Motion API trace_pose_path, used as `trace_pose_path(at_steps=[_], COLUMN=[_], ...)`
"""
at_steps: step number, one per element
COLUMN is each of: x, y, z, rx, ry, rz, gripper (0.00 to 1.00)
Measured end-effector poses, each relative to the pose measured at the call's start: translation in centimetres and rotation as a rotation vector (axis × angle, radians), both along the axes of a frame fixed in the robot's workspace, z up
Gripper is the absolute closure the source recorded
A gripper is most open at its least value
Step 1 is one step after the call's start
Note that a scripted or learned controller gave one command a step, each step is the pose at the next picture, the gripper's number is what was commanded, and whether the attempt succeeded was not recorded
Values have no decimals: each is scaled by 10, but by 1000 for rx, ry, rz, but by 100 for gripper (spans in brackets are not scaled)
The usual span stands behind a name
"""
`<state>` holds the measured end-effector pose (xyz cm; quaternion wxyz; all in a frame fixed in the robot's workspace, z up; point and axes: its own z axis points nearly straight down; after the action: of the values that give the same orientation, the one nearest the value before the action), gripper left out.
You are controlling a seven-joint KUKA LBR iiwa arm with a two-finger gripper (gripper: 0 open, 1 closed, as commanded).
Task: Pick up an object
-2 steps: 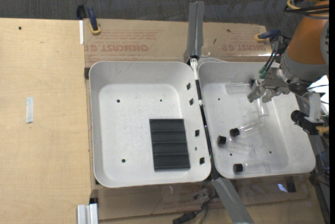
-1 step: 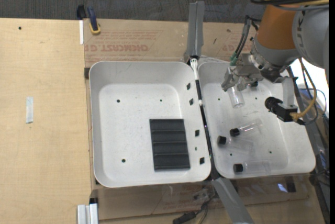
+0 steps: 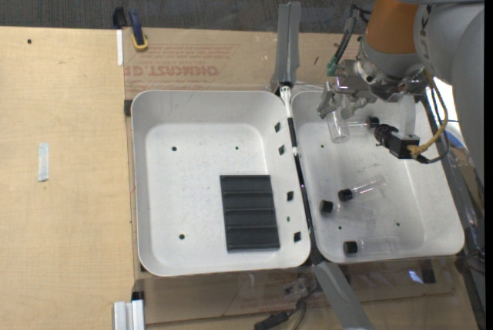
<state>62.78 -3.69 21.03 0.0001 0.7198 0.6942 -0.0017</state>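
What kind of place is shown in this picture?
Probably a robotics lab or test bench for automated picking. A grey arm with an orange band reaches over two white bins on a plywood bench. The bins hold a ribbed black block and a clear vial.

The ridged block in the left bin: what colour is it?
Black, or very dark grey. The block shows clearly in the camera view, lying on the white bin floor.

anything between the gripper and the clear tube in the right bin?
Nothing: in the camera view, bare white bin floor separates the gripper from the clear tube. The small black cap lies beyond the tube.
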Motion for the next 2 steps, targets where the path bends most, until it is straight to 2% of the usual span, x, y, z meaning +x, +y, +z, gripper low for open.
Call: trace_pose_path(at_steps=[1,2], x=[28,28], y=[-3,-3], z=[10,19], rx=[0,-3], ry=[0,2], rz=[-38,-34], gripper=[100,100])
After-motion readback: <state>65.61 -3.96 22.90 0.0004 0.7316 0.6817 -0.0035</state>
